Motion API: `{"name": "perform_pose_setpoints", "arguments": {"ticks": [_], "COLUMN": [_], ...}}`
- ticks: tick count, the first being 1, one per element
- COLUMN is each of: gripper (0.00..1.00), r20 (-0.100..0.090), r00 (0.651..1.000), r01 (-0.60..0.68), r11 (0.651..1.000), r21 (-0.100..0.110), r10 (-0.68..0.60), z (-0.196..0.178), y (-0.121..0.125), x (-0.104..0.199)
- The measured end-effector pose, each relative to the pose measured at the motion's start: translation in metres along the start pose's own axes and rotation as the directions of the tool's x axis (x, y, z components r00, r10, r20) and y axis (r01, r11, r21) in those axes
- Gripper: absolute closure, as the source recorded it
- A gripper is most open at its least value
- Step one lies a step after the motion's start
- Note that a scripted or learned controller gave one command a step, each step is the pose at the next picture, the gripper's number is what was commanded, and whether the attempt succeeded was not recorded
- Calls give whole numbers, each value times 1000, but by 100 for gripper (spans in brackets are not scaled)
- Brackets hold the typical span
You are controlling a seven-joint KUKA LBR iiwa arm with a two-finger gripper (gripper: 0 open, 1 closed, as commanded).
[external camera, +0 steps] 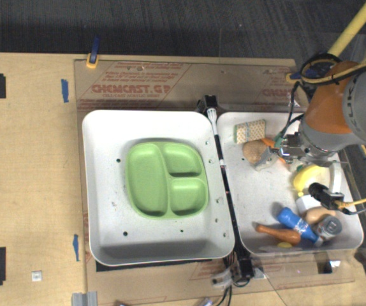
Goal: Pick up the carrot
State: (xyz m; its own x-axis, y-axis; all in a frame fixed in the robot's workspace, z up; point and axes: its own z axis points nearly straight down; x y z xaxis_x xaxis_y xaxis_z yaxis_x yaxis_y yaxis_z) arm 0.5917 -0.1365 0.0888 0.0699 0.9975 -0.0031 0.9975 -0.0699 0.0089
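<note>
Gripper (278, 146) first: mine sits low in the right bin (247, 203), near its far edge, just beside a tan potato-like lump (254, 150). Whether it is wide or closed I cannot tell; the wrist hides it. A small orange scrap shows at its tip, but I cannot say what that is.

What I take for the carrot (277, 232) lies near the bin's front wall, an orange tapered piece lying flat, touching a blue bottle (296, 224) and close to a brown piece (317, 214). It looks like a toy: probably light, stiff, smooth and a bit slippery. I would take it across its thicker middle, where it is clear of the bottle, since the thin end could slide out.

My arm (352, 110) reaches in from the right, orange band above the wrist, bent down over a yellow piece (307, 177). The carrot is well apart from my tool, nearer the front.
</note>
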Motion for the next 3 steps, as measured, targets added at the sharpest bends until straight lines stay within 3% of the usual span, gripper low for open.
{"name": "perform_pose_setpoints", "arguments": {"ticks": [1, 2, 3], "gripper": [100, 100, 0], "r20": [6, -2, -6], "r00": [1000, 1000, 1000], "r01": [-2, 5, 7], "r11": [1000, 999, 1000], "r21": [-8, 38, 29], "r10": [2, -5, -7], "z": [-13, 0, 2], "y": [2, 71, 72], "x": [-2, -5, -2]}}
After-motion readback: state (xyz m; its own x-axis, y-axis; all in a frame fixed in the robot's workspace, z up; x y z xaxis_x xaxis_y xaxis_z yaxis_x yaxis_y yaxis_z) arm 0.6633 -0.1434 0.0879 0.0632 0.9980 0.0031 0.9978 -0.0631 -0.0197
